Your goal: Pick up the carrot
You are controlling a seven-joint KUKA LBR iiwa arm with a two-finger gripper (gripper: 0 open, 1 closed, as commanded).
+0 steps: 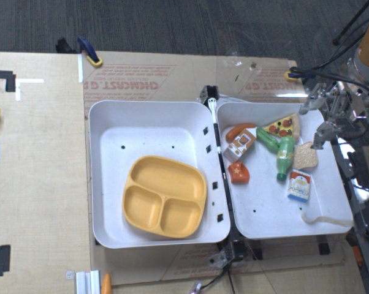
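gripper point(331, 118) above right bin point(331, 216) far edge, finger state unreadable, grasp unclear | carrot point(240, 130) flat against divider wall, wedged by carton point(240, 145) | pickup not started

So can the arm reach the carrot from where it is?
Probably yes. The carrot lies uncovered near the right bin's left wall, nothing above it; a small carton crowds its near side, which could hinder the gripper at the bin's right side.

Metallic grey gripper point(324, 120), black cables, orange band
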